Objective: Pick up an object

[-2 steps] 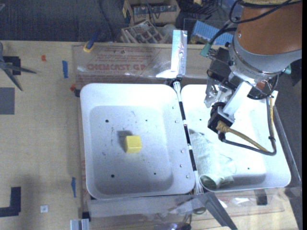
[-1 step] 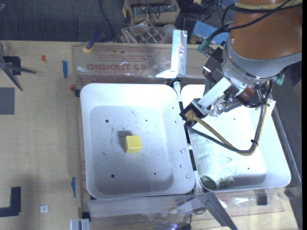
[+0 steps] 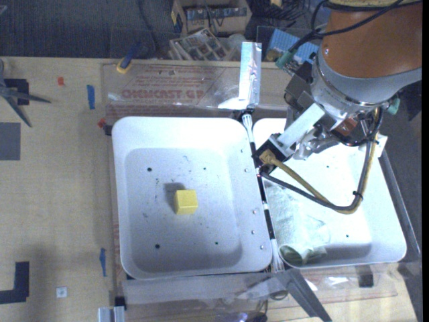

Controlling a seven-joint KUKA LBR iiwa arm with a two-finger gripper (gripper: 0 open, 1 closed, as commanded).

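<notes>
A small yellow cube (image 3: 186, 201) lies near the middle of the left bin (image 3: 127, 134). In the right bin (image 3: 391, 245), a pale rolled cloth-like object (image 3: 296, 225) lies along the left wall, its greenish round end at the front corner. My gripper (image 3: 320, 140) hangs over the back left part of the right bin, above and behind the roll. The grey wrist and orange band hide much of it. I see nothing held in it.
A clear plastic sheet with red lettering (image 3: 171, 86) lies behind the left bin. The ridge between the two bins (image 3: 260, 186) runs just left of the gripper. Clutter and cables sit beyond the bench's far edge.
</notes>
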